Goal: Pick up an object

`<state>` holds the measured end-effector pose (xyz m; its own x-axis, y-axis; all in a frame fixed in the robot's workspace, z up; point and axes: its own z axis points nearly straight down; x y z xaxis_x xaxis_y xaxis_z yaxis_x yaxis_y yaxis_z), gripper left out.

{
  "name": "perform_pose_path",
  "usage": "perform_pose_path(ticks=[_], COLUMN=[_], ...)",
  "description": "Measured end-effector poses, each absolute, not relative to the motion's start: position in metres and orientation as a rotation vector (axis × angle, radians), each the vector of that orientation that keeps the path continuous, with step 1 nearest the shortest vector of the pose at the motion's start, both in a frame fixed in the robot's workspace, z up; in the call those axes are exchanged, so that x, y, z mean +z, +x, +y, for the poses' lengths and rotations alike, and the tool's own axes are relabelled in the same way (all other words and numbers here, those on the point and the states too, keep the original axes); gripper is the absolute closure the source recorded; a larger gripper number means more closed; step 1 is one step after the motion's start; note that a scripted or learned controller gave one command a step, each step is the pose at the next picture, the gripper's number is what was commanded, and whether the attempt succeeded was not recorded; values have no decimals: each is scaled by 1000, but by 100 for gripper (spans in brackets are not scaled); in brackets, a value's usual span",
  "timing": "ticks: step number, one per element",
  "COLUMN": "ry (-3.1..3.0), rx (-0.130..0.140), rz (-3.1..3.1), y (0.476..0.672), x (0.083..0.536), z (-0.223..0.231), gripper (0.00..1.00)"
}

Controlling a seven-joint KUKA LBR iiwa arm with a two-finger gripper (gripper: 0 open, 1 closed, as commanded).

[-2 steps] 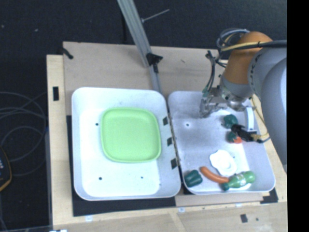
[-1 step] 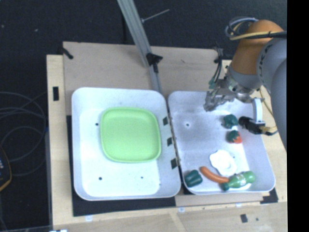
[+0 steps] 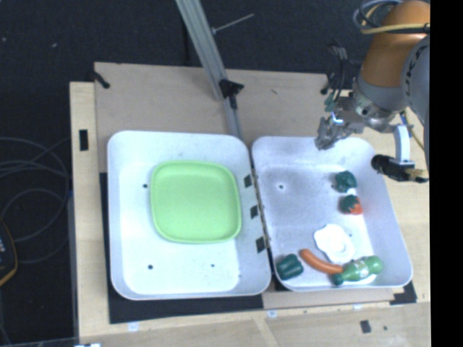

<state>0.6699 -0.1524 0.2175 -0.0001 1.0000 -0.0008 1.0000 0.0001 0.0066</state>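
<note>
My gripper [image 3: 327,137] hangs over the far edge of the right bin [image 3: 289,194], with nothing visible between its fingers. In the right bin lie a dark green lump [image 3: 344,181], a small red and green piece [image 3: 351,205], a white fried-egg shape [image 3: 333,242], an orange sausage shape [image 3: 318,261], a green bottle [image 3: 359,270] and a dark green block [image 3: 290,267]. These things sit along the right and near side of the bin, well below the gripper.
The left bin [image 3: 130,215] holds a light green square plate [image 3: 195,202]. A grey metal pole [image 3: 206,45] slants down from the top to the gap between the bins. The arm's orange band [image 3: 391,42] is at the upper right.
</note>
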Motion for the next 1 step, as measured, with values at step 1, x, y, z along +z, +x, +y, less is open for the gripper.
perform_pose_path(ticks=[1], ry=[2220], rx=[3], rz=[2220], y=[670], x=[242], z=[-153], gripper=[100])
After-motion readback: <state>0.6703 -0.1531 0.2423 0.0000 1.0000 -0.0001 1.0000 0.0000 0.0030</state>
